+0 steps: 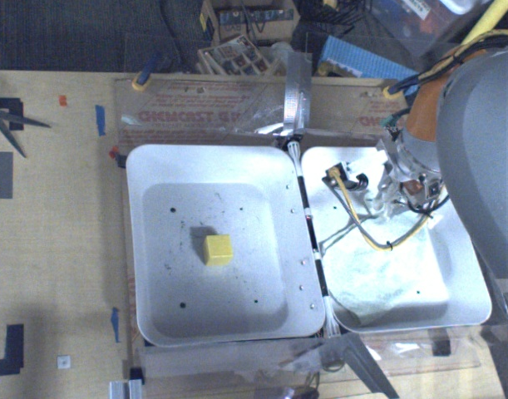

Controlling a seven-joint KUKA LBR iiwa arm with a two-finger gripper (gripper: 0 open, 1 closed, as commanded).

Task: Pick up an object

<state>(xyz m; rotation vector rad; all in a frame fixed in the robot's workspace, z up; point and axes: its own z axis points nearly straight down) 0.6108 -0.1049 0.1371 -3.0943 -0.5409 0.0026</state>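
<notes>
A small yellow block (219,249) lies on the floor of the left white bin (145,223), a little left of its middle. My gripper (381,199) hangs over the upper part of the right white bin (474,306), well to the right of the block and across the divider between the bins. Yellow and black cables (362,223) loop below and left of the gripper. The grey arm with its orange band (424,110) comes in from the upper right and hides the right bin's far corner.
The raised rims where the two bins meet (308,223) stand between the gripper and the block. A cardboard panel (204,110) lies behind the bins. Clutter and boxes (245,23) sit beyond the bench. Blue tape marks (100,119) dot the wooden bench at left.
</notes>
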